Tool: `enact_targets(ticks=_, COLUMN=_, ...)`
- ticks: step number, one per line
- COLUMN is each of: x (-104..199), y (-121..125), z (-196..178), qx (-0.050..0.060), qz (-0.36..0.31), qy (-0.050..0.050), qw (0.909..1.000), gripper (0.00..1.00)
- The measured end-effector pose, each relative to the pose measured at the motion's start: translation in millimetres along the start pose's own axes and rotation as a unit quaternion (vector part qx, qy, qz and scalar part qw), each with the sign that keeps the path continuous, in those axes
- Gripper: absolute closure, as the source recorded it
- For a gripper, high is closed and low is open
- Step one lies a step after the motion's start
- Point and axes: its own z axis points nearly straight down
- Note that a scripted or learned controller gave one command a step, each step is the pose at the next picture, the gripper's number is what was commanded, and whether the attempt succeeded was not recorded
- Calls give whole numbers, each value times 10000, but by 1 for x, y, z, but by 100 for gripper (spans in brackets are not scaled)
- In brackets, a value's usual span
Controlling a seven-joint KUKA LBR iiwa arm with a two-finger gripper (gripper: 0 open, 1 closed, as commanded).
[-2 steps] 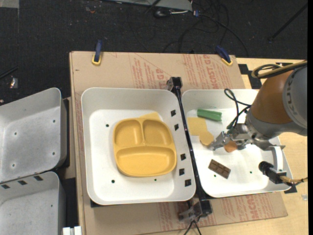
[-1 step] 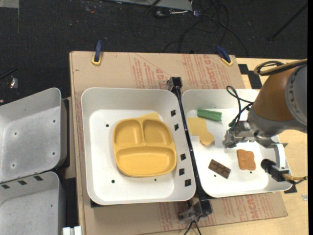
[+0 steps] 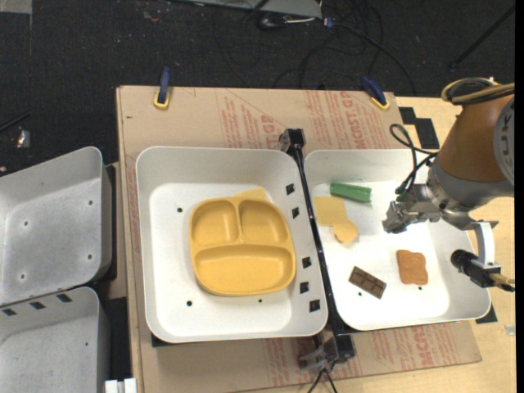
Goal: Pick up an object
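Note:
The right bin (image 3: 463, 305) holds a green cylinder (image 3: 350, 191), a flat yellow square piece (image 3: 329, 210), a small tan rounded piece (image 3: 346, 233), a brown chocolate bar (image 3: 367, 282) and an orange-brown toast-like piece (image 3: 412, 267). My gripper (image 3: 396, 218) hangs over the right bin, to the right of the green cylinder and above the toast piece. It sits a little apart from all of them, and I see nothing between its fingers. The grey arm with its orange band (image 3: 479, 142) comes in from the right.
In the left bin (image 3: 155, 219) lies a yellow divided plate (image 3: 242, 246). A black divider (image 3: 307, 228) runs between the bins. Both stand on a cardboard sheet (image 3: 237, 113) held by clamps. White metal panels (image 3: 49, 244) lie at far left.

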Motion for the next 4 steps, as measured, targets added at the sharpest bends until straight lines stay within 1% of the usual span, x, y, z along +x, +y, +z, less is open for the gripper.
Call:
enact_targets(ticks=1, x=-4, y=-5, z=-45, qx=1, qz=4, qy=-2, qw=10000, gripper=100)
enact_targets(ticks=2, x=-4, y=-4, z=-84, qx=2, qz=-3, qy=-1, qw=10000, gripper=100)
enact_targets(ticks=3, x=41, y=6, z=-76, qx=24, qz=-21, qy=11, qw=10000, gripper=100)
enact_targets(ticks=4, x=84, y=25, z=-76, qx=12, qz=-30, qy=10, qw=10000, gripper=100)
